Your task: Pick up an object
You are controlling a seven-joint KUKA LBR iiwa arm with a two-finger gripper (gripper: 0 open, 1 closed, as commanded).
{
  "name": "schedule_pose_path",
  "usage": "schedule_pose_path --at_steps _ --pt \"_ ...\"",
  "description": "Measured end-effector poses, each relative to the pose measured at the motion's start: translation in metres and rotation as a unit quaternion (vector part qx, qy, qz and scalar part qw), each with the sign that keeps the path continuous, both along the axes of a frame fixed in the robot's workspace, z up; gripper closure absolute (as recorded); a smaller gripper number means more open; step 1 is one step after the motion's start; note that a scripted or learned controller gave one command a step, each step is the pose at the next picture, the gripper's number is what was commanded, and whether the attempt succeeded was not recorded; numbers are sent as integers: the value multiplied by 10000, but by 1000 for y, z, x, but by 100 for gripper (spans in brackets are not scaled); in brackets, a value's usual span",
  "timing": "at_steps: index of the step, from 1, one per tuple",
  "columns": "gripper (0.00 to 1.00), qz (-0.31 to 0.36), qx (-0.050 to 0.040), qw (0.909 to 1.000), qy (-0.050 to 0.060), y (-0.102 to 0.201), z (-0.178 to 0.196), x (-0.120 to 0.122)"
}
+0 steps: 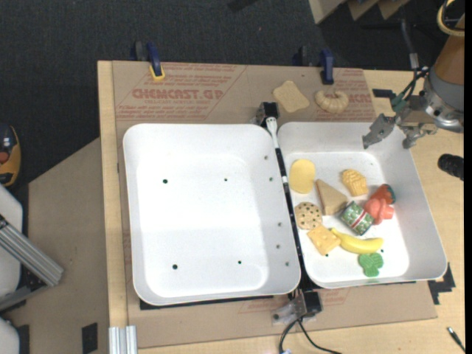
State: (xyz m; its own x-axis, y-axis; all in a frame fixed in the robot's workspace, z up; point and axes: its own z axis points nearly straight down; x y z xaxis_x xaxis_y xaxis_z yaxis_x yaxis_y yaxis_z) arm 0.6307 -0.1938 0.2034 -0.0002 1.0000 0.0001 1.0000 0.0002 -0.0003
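Several toy foods crowd the right bin — my gripper, fingers spread and empty, hangs over its far rim, the corn cob lying nearest.

Dark carpet floor surrounds a brown board-topped bench.

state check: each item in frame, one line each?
end effector: open, holding nothing, above right bin's far edge
right bin: holds toy food
left bin: on bench, beside right bin
banana: lying flat in right bin
cookie: flat in right bin
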Motion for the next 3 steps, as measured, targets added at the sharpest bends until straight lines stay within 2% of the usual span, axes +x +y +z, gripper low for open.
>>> schedule_pose_path --at_steps 1,2,3 --pt "0 4 19 10000 47 23 -114 -15" --pt "100 4 -7 10000 -17 21 -95 -12" --pt "100 43 6 10000 -31 106 -84 29"
